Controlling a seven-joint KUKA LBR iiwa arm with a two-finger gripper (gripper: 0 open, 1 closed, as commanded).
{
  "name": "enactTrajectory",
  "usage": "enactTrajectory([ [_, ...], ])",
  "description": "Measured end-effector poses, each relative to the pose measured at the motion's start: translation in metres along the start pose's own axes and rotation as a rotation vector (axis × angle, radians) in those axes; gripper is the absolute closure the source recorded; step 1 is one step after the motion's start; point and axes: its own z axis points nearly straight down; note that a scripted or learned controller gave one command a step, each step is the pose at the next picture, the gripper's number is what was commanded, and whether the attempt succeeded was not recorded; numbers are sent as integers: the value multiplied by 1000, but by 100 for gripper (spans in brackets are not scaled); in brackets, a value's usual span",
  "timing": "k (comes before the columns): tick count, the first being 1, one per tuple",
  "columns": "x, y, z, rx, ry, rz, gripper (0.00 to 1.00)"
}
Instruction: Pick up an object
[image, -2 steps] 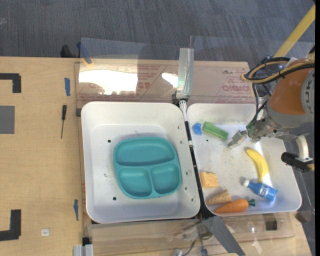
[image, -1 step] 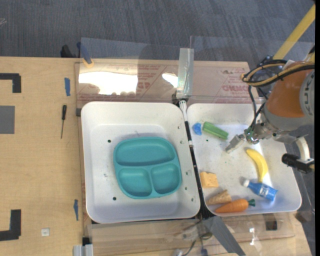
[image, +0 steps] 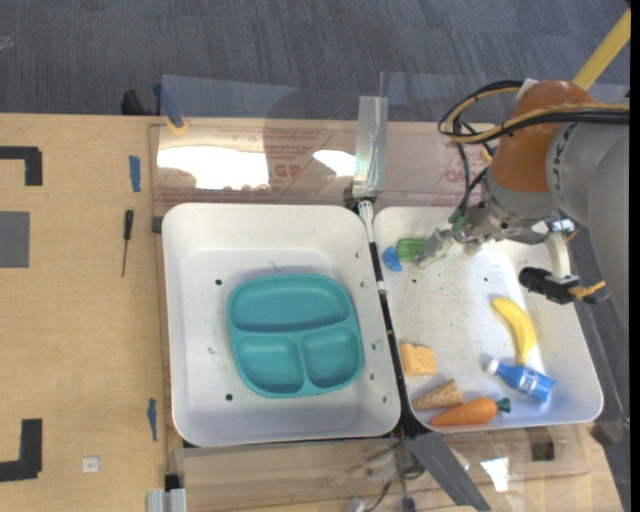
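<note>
My gripper (image: 437, 246) hangs low over the back left part of the right bin (image: 590, 400). Its tip sits right beside a small green object with a blue end (image: 407, 249), which lies against the bin's left wall. I cannot tell whether the two touch. Further forward in the same bin lie a yellow banana (image: 515, 325), a blue bottle (image: 522, 379), an orange carrot (image: 466, 411), a tan cone-shaped piece (image: 437, 394) and a yellow-orange block (image: 418, 358).
The left bin (image: 190, 250) holds a teal divided plate (image: 294, 333). A raised divider (image: 385, 320) separates the two bins. The arm's grey body and orange band (image: 535, 135) loom over the right bin's back right corner, with cables around them.
</note>
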Motion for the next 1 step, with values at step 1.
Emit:
enactTrajectory([
  [1,-76,-41,-10,-4,9,95,0],
])
